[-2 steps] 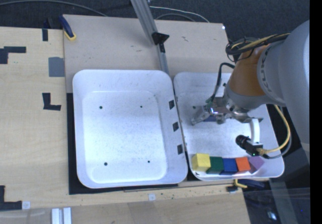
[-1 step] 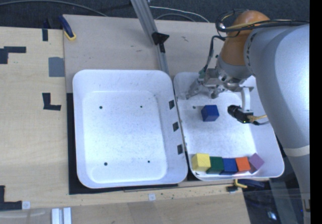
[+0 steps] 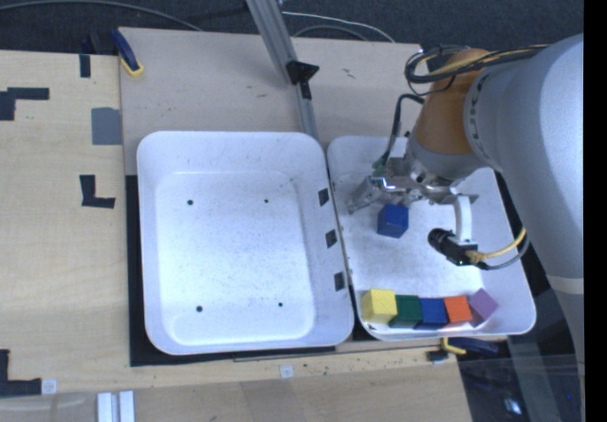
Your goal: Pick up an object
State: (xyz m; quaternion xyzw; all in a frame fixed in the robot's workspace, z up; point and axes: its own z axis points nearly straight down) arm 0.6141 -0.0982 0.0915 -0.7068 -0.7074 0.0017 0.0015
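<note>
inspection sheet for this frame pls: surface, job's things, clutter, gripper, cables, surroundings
Surface: wooden bench bearing a left bin and a right bin, side by side.
Job's things: blue cube in the right bin, directly below the gripper; along the right bin's near edge a row of yellow block, green block, blue block, orange block, purple block.
Clutter: nothing seen.
Gripper: gripper low over the right bin above the blue cube; no grasp can be confirmed.
Cables: yellow-and-black cable looping by the wrist; thin wires at the bench's far edge.
Surroundings: slanted metal pole; dark tape marks on the bench's left; blue-and-yellow clamp.
</note>
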